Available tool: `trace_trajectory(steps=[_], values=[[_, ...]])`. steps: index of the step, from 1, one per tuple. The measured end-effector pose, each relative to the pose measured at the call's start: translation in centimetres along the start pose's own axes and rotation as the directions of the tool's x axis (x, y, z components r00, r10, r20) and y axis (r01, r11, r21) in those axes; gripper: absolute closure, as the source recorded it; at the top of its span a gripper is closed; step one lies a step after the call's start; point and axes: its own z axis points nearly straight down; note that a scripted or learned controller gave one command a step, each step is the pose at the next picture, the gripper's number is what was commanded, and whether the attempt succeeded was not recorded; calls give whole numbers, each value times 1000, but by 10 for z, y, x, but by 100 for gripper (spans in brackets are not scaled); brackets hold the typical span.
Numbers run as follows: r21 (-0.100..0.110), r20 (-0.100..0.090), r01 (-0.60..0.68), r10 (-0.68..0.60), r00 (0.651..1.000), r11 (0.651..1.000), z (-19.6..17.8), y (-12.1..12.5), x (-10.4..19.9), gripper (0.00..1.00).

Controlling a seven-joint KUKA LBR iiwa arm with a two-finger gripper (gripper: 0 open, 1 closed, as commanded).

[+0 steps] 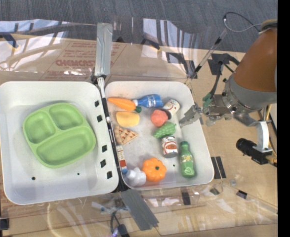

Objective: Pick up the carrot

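Carrot (122,103) lies apart from end effector (190,115).

The scene is brightly and evenly lit from above, and colours read clearly. Streaks of white glare cross the clear plastic sheeting (149,38) behind the bins, with fainter reflections on the clear panel along the front edge. Inside the white bins (16,181) shadows are soft and short. Focus is fair, though small labels stay unreadable and fine detail looks slightly grainy.
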Motion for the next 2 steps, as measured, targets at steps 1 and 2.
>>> trace_trajectory(steps=[1,2], values=[[-1,-1,418,-418,908,908,94,-9,20,0],[-3,6,668,-668,744,744,45,21,-24,0]])
